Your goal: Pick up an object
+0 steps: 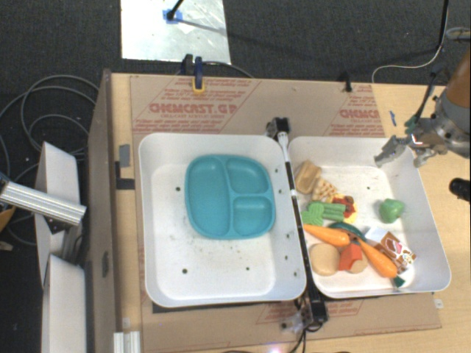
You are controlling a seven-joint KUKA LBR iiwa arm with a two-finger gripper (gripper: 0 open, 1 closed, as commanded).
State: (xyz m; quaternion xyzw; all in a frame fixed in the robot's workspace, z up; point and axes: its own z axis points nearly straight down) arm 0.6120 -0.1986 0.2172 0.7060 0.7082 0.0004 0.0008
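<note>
Toys crowd the lower left of the right bin, two carrots among them, while a green piece sits apart, likely the easier pick; the gripper hovers at that bin's upper right rim, fingers spread and empty

Even, bright overhead light; glare on foil sheet up top; soft shadows, slightly grainy, low-res.
</note>
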